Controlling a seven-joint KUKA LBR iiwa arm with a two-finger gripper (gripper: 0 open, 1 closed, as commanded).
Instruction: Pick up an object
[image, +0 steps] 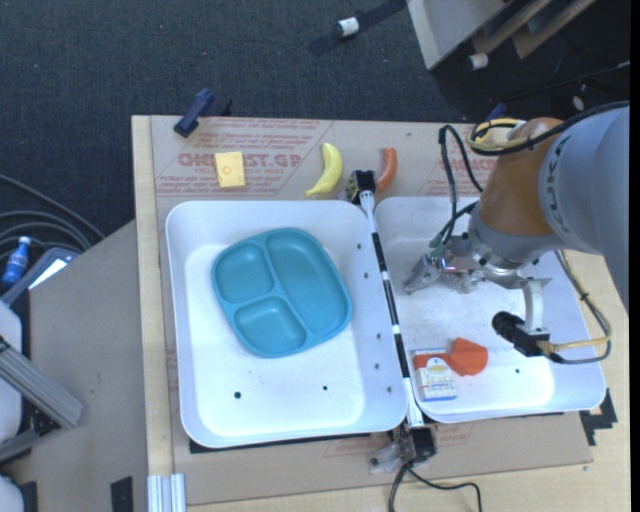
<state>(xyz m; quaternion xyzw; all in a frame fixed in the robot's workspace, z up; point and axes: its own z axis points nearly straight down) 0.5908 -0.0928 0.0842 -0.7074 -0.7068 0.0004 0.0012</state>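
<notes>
Over the right bin (560, 400), my gripper (422, 277) hangs with fingers spread, grasping nothing, close to the divider. Orange object (467, 356) and small card (435, 377) near front rim.

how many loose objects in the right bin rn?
2. An orange object lies near the front of the right bin, and a small card-like packet touches it on the left, by the divider. The arm covers the bin's back, so more may be hidden.
</notes>
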